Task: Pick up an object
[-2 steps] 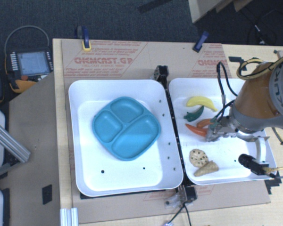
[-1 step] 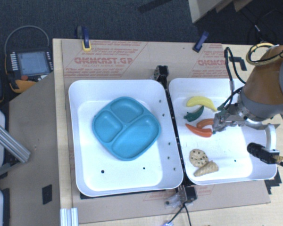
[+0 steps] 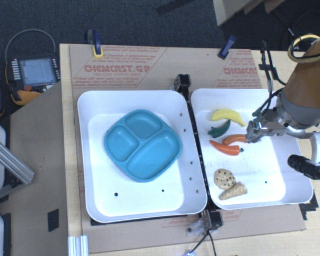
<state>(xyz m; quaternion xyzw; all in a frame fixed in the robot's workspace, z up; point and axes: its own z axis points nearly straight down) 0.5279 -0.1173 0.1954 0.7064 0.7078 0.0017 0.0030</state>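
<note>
In the right bin (image 3: 288, 191) lie a yellow banana (image 3: 228, 114), a green pepper (image 3: 220, 128), two orange-red chili-shaped pieces (image 3: 226, 147), a round cookie (image 3: 223, 178) and a tan cone-shaped piece (image 3: 233, 191). My gripper (image 3: 254, 133) hangs low over the middle of that bin, right at the right-hand end of the upper orange piece (image 3: 236, 139). The arm's grey wrist and orange band rise behind it to the right. Nothing is visibly lifted off the bin floor.
The left bin (image 3: 96, 191) holds a blue divided plate (image 3: 143, 144). A black divider with clamps runs between the two bins (image 3: 194, 143). Cables and a black fitting (image 3: 304, 167) sit over the right bin's right edge.
</note>
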